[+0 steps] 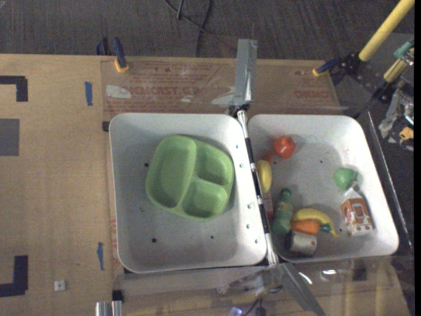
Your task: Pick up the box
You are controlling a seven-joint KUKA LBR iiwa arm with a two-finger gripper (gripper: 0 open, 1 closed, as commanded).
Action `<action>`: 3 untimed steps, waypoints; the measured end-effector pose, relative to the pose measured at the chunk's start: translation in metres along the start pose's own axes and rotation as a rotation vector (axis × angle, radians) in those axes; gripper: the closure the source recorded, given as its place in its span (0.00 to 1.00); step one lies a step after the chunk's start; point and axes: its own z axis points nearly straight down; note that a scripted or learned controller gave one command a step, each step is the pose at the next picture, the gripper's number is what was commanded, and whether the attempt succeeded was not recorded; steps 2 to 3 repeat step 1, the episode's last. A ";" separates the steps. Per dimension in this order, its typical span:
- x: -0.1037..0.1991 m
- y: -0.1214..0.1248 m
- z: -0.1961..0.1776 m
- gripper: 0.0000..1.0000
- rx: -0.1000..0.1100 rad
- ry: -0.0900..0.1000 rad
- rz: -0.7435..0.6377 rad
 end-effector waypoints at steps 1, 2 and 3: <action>0.001 0.000 0.000 0.00 0.001 -0.001 -0.001; 0.001 0.000 0.000 0.00 0.001 -0.001 -0.001; 0.001 0.000 0.000 0.00 0.001 -0.001 -0.001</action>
